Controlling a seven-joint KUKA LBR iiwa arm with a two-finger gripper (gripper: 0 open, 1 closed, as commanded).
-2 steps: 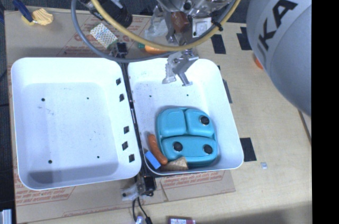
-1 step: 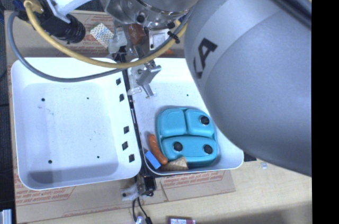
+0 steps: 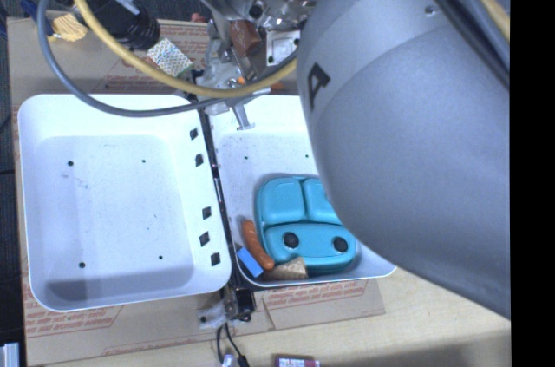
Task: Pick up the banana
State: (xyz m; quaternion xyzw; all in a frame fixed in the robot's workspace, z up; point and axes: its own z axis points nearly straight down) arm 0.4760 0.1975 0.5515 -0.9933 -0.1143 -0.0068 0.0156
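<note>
My gripper (image 3: 231,110) hangs over the far end of the divider between the two bins, just above the far rim of the right bin (image 3: 260,144). Its metal wrist and yellow cable sit above it at the top of the view. The grey arm covers most of the right bin's right side and hides whatever lies under it. A small brownish patch shows inside the gripper's housing, too unclear to name.
In the right bin's near corner lie a turquoise plastic toy (image 3: 303,226), an orange carrot-like piece (image 3: 254,242), a small blue block (image 3: 250,263) and a tan wedge (image 3: 290,268). The left bin (image 3: 35,183) is white with small dark dots.
</note>
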